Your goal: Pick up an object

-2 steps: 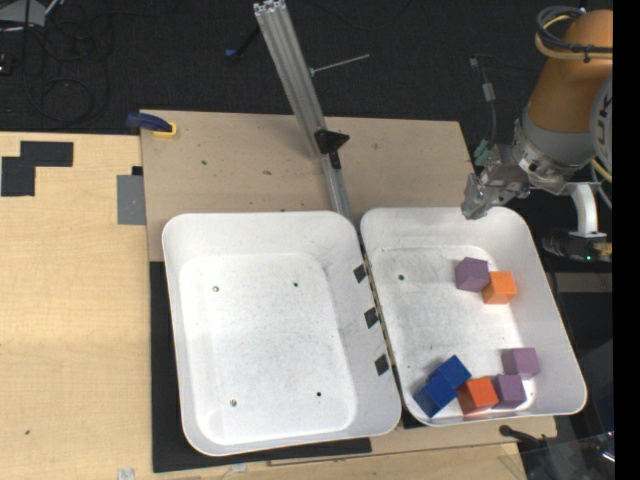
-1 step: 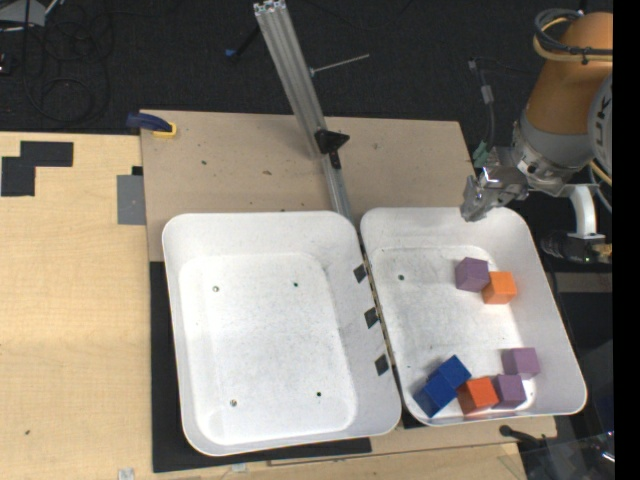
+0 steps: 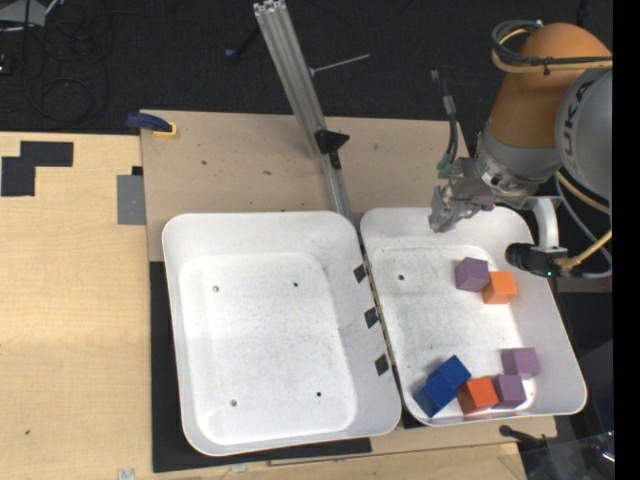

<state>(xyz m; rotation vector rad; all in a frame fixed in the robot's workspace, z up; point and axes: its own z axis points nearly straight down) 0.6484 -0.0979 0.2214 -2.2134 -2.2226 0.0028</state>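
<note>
The pale wooden bench (image 3: 70, 298) spreads across the view and bears two shallow white plastic bins set side by side on a dark mat. The left white bin (image 3: 265, 333) is the larger of the pair as seen here; its speckled floor carries a few small dark dots. The right white bin (image 3: 415, 298) touches it along a seam marked by three small black clips (image 3: 370, 317).

The grey robot arm with its orange band (image 3: 545, 78) reaches in from the right and hangs over the far edge of the right bin. A slanted grey metal rail (image 3: 300, 98) runs from the top of the view down to the spot where the two bins meet.

The metal two-finger gripper (image 3: 445, 218) points down at the far left corner of the right bin, well apart from every block. Whether the gripper is released or clenched cannot be told from this view.

The blocks, the things to be picked, all lie in the right bin. A blue block (image 3: 441, 383) lies near the front edge, with an orange block (image 3: 479, 394) just beside it, a purple block (image 3: 509, 390) next to that, and another purple block (image 3: 520, 362) just behind. Farther back, a purple cube (image 3: 472, 274) touches a small orange cube (image 3: 500, 287).
</note>
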